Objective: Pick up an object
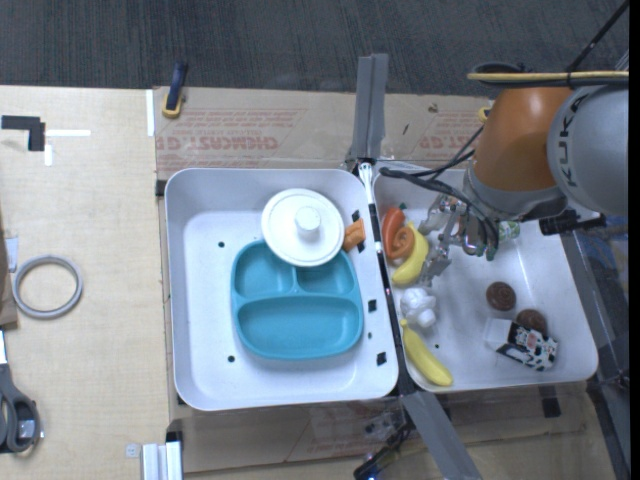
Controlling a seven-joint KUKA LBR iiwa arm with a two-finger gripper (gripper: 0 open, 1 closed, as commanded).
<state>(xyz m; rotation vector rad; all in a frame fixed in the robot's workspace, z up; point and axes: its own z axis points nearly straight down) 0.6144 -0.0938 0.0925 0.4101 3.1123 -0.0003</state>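
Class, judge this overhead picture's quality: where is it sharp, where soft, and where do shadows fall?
Camera view: even lighting; the blue tray and white lid look crisp; the gripper area is cluttered and slightly soft; the arm casts soft shadow into the right bin.

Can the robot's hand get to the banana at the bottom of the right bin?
Probably yes. The banana lies in the open with nothing on top of it, and the hand hangs over the same bin, farther back. A white lump sits close by its upper end.
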